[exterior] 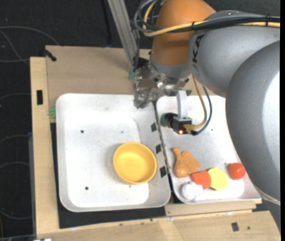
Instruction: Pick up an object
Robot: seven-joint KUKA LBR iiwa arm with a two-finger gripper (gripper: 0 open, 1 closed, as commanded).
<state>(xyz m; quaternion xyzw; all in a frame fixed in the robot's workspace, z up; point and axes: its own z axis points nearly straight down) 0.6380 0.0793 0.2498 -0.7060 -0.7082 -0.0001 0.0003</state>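
I'd grab the yellow bowl [134, 162] by its rim, looks light but slick; can't tell my gripper's [143, 97] state.

Fixed overhead camera, slanted downward, both bins [82, 134] in frame

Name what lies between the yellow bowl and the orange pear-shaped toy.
The two bins' adjoining rims separate yellow bowl from orange pear-shaped toy; camera view.
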